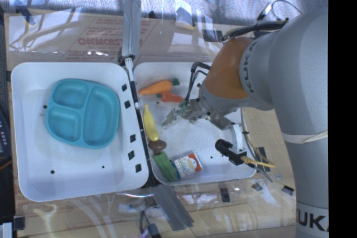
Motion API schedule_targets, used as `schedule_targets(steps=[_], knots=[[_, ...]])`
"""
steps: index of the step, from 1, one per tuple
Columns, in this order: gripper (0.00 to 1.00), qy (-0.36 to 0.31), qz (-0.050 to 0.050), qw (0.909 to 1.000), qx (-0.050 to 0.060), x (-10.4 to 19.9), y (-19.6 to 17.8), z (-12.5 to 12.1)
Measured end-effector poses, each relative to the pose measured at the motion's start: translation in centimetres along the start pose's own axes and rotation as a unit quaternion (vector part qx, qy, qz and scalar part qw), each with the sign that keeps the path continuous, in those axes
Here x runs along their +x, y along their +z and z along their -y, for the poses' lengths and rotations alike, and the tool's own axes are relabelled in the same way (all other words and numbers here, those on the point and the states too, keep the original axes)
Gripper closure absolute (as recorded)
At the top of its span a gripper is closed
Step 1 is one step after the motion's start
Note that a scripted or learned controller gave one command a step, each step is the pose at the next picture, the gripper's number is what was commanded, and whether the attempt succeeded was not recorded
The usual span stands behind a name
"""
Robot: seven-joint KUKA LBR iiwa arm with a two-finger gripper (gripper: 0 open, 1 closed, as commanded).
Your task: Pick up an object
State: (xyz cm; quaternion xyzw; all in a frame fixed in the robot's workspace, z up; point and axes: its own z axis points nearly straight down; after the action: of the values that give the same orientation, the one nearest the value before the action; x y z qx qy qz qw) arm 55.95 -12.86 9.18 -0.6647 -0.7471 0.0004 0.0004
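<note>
Over the right bin point(234, 173) your gripper point(174, 116) hangs low, its fingers a little apart with nothing between them — ready to grab, it seems. You have toys lined up along the bin's left wall: a big carrot point(156, 87), a small carrot point(172, 97), a yellow banana point(150, 124) just beside the gripper (likely the easiest pick). A blue plate point(83, 113) sits in the left bin point(28, 175) — out of the way.

Gripper point(174, 116) low in right bin point(223, 174), beside small carrot point(171, 98).
</note>
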Motion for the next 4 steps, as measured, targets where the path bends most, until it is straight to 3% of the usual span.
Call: schedule_targets(steps=[1,2,3,4], knots=[[0.0,-0.019,-0.001,0.9998,0.001,0.1,0.0,6.3],[0.0,-0.071,-0.001,0.9975,0.0,1.2,0.0,8.1],[0.0,-0.031,0.0,0.9995,0.001,0.9,0.1,0.5],[0.0,-0.037,0.0,0.9993,0.0,-3.2,0.0,-4.0]])
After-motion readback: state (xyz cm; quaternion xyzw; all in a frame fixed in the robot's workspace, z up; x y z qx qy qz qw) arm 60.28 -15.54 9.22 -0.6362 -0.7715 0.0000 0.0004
